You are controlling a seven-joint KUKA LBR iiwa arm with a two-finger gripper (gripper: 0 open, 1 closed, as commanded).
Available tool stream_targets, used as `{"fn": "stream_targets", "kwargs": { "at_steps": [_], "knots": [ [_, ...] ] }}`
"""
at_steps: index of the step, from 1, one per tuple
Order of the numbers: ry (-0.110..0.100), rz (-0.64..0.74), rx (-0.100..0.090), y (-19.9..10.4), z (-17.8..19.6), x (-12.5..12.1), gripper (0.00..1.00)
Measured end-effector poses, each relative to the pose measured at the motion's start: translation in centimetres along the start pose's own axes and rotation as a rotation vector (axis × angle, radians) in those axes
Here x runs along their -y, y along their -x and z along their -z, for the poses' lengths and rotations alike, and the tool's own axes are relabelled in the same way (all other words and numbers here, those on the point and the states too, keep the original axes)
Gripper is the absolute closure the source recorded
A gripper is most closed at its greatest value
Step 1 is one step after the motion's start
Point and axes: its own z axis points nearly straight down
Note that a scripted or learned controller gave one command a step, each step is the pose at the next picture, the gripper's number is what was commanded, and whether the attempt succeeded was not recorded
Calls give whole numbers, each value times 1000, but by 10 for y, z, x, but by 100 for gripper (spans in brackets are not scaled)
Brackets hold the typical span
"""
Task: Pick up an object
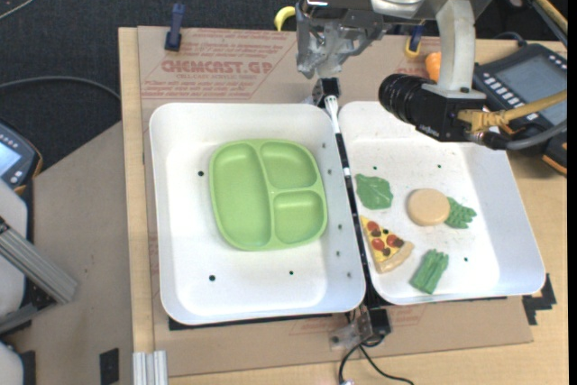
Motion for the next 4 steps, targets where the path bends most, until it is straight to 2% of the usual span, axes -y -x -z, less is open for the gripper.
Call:
{"fn": "stream_targets", "kwargs": {
  "at_steps": [1,2,3,4],
  "knots": [
    [-22,5,8,-28,-11,18,100],
    [-18,5,7,-28,0,17,100],
    [-27,1,11,-27,-82,19,100],
    [-26,-5,11,48,-115,19,100]
  ]
}}
